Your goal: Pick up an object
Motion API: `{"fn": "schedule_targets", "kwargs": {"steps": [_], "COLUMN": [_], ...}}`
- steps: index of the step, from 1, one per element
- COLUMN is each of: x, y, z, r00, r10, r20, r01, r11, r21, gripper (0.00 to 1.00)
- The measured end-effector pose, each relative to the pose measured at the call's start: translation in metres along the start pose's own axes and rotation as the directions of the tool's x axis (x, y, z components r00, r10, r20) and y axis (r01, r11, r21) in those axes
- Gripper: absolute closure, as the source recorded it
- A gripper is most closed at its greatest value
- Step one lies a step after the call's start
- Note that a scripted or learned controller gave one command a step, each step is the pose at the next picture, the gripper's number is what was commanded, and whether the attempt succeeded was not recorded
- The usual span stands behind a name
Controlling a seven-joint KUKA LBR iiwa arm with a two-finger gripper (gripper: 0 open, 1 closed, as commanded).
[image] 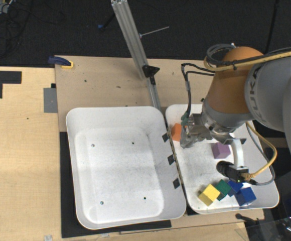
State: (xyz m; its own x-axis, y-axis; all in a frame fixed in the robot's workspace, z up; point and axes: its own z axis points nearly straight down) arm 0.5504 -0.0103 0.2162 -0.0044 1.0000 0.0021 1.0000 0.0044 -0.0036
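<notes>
— Where do we find the gripper (187,137)?

— Low inside the right bin (198,167), close to that bin's left wall as the camera sees it, toward its far end. The grey arm (271,92) and its orange band (231,82) hang over the bin's far half.

— Is it spread, pressed together, or pinching something?

— We cannot tell. The wrist covers it from above.

— What do we have to pick from?

— Five blocks, all in the right bin. An orange block (176,131) sits against the bin's left wall at the far end, just beside the gripper. A purple block (221,150) lies near the bin's middle. At the bin's near end we see a tight cluster. The yellow block (209,195) is furthest from the bin's right wall, and the green block (225,189) is next to it. The blue block (245,195) is closest to the near right corner.

— And outside that bin?

— The left bin (118,164) lies just beside the right bin's left wall, with small black clips (170,159) along the seam. An aluminium rail (133,34) slants up from beyond the right bin's far left corner.
</notes>
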Motion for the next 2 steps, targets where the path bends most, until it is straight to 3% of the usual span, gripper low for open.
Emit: {"fn": "schedule_targets", "kwargs": {"steps": [2], "x": [0.095], "y": [0.025], "z": [-0.003], "r00": [1.0], "r10": [0.0], "r20": [0.001], "r01": [0.0], "r11": [1.0], "r21": [0.0], "gripper": [1.0]}}
